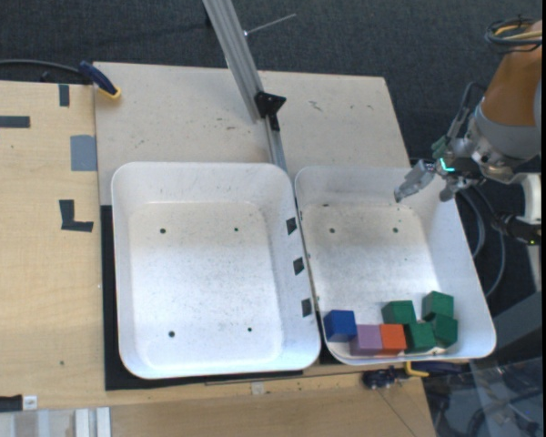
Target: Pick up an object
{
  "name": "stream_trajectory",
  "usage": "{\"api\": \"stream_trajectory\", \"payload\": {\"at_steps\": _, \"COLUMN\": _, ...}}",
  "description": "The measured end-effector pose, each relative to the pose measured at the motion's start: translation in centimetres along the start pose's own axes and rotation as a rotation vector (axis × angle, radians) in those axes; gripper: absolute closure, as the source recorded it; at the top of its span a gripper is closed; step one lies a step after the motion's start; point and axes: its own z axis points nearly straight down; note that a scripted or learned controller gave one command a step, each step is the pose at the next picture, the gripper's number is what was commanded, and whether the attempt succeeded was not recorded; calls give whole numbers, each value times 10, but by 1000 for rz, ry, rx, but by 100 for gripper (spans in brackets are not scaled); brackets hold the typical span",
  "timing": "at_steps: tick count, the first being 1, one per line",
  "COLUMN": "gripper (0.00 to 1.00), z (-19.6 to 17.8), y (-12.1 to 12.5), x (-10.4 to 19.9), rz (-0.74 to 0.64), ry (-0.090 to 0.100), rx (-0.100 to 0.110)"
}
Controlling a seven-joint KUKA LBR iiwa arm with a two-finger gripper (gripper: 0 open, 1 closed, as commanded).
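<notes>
tool [417,182] hangs at the right bin's [455,244] far rim, finger state indeterminate; blocks [396,328] sit packed in the near corner, so a descent risks wall contact.

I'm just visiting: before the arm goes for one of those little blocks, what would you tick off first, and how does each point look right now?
1. Blocks present in right bin: ok, blue block, purple block, orange block, green blocks clustered at the near edge.
2. Gripper carrying nothing: ok.
3. Gripper above the blocks: not ok, it sits at the bin's far right rim.
4. Blocks spaced for gripping: not ok, they touch.
5. Fingers open: cannot tell.
</notes>
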Motion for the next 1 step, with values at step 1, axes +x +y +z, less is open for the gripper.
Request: {"api": "stream_trajectory", "payload": {"at_steps": 1, "gripper": 0, "z": -3, "y": 1, "x": 0, "rz": -1, "ry": -3, "rx": -4}}
